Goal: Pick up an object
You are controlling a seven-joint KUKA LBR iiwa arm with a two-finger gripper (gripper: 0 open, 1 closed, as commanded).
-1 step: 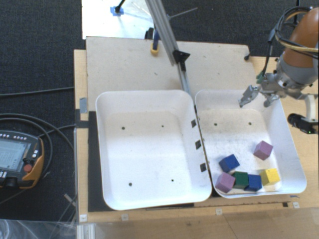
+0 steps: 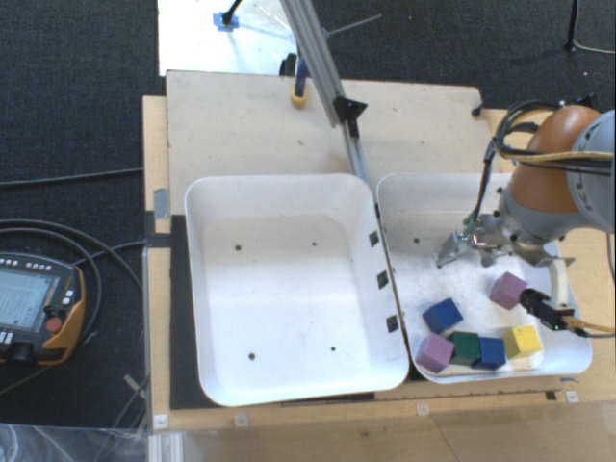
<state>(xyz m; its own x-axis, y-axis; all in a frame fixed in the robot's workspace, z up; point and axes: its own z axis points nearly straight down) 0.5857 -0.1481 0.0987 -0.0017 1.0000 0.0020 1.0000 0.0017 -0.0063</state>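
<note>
The gripper [image 2: 460,246] hangs over the right bin [image 2: 416,205], its fingers apart and clamped on nothing, probably poised to descend. The blocks huddle beyond it toward the bin's near edge: a blue cube [image 2: 442,315] closest, a purple block [image 2: 507,290] beside, others farther.

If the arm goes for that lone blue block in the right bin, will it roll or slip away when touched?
The blue block looks cube-shaped with flat faces, so it should slide rather than roll. It looks rigid and probably light, so a nudge could skid it across the smooth right bin. It sits apart from the purple block, leaving some room around it.
</note>
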